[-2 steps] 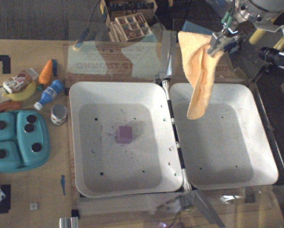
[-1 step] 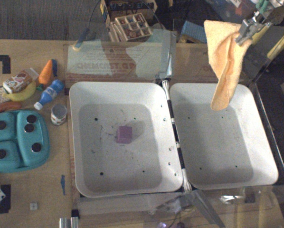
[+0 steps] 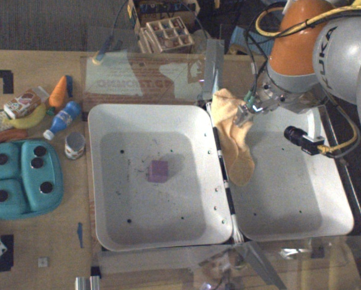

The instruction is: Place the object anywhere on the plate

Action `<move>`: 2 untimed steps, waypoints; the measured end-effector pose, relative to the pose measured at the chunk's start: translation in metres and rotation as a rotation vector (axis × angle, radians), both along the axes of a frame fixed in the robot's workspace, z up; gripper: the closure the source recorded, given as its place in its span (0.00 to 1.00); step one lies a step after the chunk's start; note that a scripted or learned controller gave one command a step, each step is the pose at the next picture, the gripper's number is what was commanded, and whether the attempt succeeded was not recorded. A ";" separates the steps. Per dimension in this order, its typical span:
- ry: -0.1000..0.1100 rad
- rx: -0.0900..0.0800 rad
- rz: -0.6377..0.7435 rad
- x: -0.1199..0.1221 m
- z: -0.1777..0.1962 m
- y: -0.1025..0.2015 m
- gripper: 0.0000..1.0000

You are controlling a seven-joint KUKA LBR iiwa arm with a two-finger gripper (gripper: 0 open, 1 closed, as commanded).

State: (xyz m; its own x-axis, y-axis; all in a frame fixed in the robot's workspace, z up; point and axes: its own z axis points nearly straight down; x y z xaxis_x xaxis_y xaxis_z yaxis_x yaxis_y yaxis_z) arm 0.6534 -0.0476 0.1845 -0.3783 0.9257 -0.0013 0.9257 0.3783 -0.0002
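Inside left bin (image 3: pixel 108 132): purple block (image 3: pixel 158 171).

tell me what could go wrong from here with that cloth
The gripper has the yellow cloth by its top edge, and the rest hangs over the rim between the two bins. It could snag on that rim or slip free when lifted. No plate is plain to see: the left bin holds only a small purple square, so the drop spot is unclear.

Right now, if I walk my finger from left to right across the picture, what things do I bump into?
Teal tray → blue bottle → purple block → yellow cloth → gripper
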 end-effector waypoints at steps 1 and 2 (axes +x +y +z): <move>0.001 0.001 -0.022 -0.016 0.001 0.047 1.00; -0.003 0.000 -0.123 0.003 0.092 -0.073 1.00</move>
State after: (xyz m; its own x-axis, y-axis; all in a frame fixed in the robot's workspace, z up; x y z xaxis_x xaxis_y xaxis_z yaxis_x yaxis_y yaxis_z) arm 0.6568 -0.1206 0.2761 -0.2623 0.9650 -0.0028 0.9650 0.2623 0.0030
